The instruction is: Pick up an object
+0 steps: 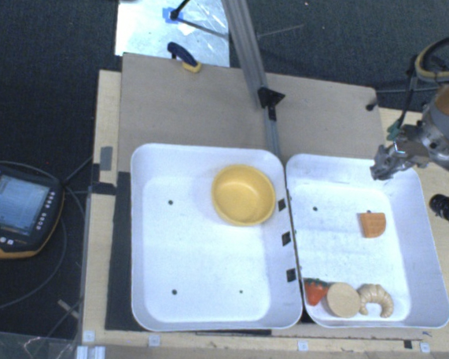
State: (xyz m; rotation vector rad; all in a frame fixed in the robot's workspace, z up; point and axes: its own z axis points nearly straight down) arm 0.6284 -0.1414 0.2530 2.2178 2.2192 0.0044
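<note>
Hovering gripper [386,163] over right bin [430,258] far rim | fingers unclear | orange block [371,224] apart

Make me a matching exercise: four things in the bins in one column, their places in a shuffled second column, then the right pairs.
Things:
1. bowl
2. orange block
3. croissant
4. tomato

Places:
A. right bin, near edge, by the divider
B. left bin, far right corner
C. right bin, alone in its middle
D. right bin, near edge, right of the round disc

Pairs: 1-B, 2-C, 3-D, 4-A
</note>
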